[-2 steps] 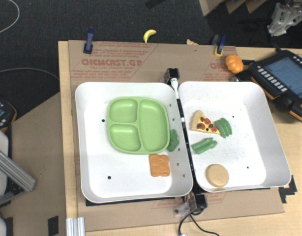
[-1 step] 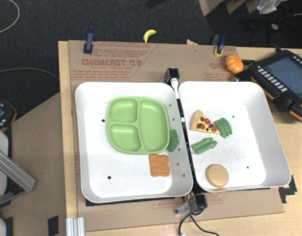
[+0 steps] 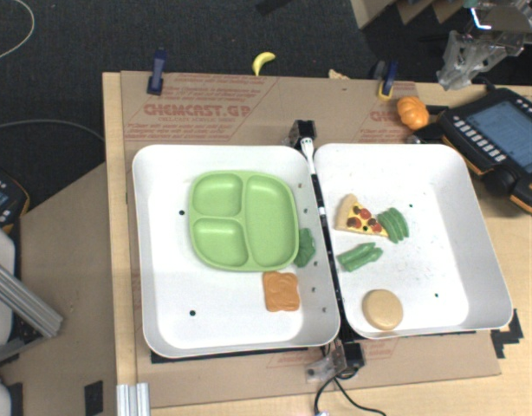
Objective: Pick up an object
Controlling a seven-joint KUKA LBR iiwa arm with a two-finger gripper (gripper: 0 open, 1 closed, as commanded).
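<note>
Camera view: pizza slice [image 3: 360, 217], triangular, red-dotted, in right bin [image 3: 448, 232]; gripper [image 3: 474, 50] jaws' state unclear.

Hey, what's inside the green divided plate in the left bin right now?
The green divided plate has three compartments, all showing bare green. A green leafy piece pokes out at its right edge; whether more lies beneath the plate is hidden.
</note>
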